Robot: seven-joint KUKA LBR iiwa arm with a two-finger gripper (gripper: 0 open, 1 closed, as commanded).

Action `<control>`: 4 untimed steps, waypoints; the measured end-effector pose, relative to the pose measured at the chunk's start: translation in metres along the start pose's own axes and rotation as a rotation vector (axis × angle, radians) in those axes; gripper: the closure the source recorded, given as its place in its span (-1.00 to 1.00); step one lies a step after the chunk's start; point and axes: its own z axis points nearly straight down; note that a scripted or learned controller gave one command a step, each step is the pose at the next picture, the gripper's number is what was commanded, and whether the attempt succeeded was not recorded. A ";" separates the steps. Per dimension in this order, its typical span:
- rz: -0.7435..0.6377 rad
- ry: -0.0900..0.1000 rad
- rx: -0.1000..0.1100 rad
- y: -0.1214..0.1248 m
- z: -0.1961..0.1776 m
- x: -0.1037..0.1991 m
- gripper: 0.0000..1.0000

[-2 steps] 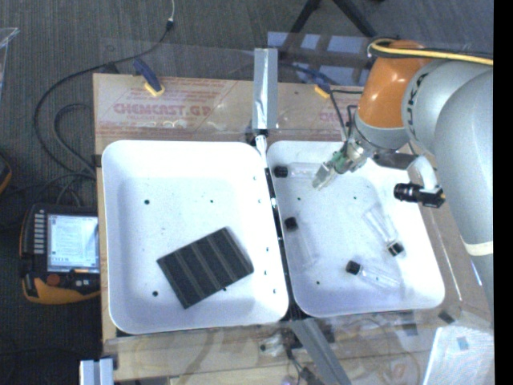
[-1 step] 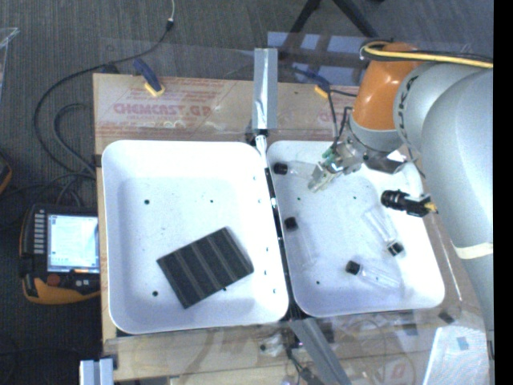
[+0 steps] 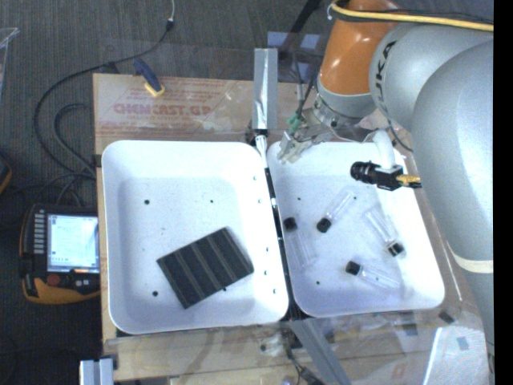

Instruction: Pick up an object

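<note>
Hovering over the far-left corner of the right bin (image 3: 321, 180), the gripper (image 3: 290, 145) was seen w/ nothing visibly held. Whether it was spread or pressed together could not be told from this slanted view.

Candidates for the pick were spread across both bins. Four clear vials w/ black caps lay flat in the right bin: one just beside the dividing wall (image 3: 300, 247), one mid-bin (image 3: 337, 211), one toward the right side (image 3: 378, 227) and one near the front (image 3: 375, 275). A black ribbed block (image 3: 206, 266) lay in the left bin (image 3: 160, 191), well apart from the gripper.

The mid-bin vial was judged the best target, being near the gripper and clear of walls and other vials. The wall-side vial was judged riskier, since little room was left for a grip next to the wall. The grip should be set across the tube's short axis, centred on the body, not the cap. Descent should be made straight down and closing done gently, b/c a round, smooth tube was likely to roll or squirt out. The block was prob. too wide to be taken flat.
</note>
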 end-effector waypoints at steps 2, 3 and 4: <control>-0.001 -0.001 0.002 0.000 -0.017 0.001 1.00; -0.001 -0.001 0.001 0.001 -0.026 0.001 1.00; -0.026 -0.003 -0.002 -0.025 0.056 -0.081 1.00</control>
